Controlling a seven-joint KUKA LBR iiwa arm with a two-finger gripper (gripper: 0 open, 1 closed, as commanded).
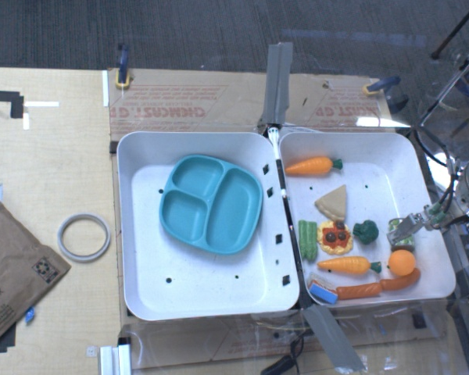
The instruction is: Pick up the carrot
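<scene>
— What does the robot look like?

— You can see its small grey metal gripper (409, 226). It looks shiny and has bits of green on it.

— Anything else?

— Thin dark cables (453, 180) run along behind it. The part near the edge is blurry, so its shape is hard to tell.

- Robot lab setup: two white bins (141, 233) clamped onto a cardboard-covered table (47, 170).
- Tape roll (84, 235), clamps (123, 65), loose cables (453, 92), grey carpet floor (180, 14).
- Plastic toy food as test objects.
</scene>
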